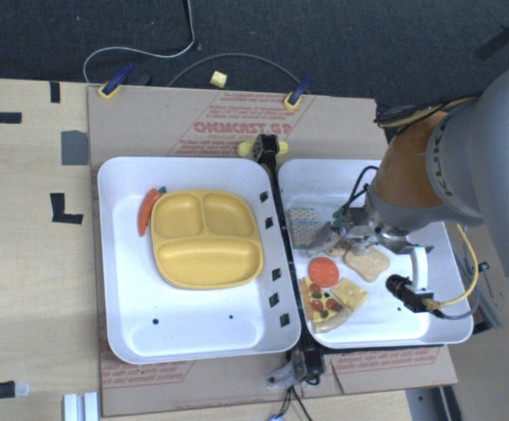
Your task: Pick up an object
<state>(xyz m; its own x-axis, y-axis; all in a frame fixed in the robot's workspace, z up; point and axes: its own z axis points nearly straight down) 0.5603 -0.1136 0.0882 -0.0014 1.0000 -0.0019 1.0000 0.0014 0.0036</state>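
Here, foreground: a pizza slice toy lies at the front of the right bin, its long axis slanting from the front left up toward a pale wedge end at the right; a red tomato sits just behind it, touching or nearly so
Middle of the right bin: a tan bread slice lies just right of the tomato, tilted, directly below the wrist
Gripper: low over the bin, just behind and a shade left of the bread slice; whether the jaws are spread or closed cannot be told from this slanted view; nothing is seen between them
Key relation: the bread slice is judged the nearest target, lying toward the camera and slightly right of the gripper; the tomato lies forward and left
Behind: a grey speckled patch rests near the divider, left of the gripper
Left bin: a yellow divided plate with an orange carrot at its left edge, well apart from the arm
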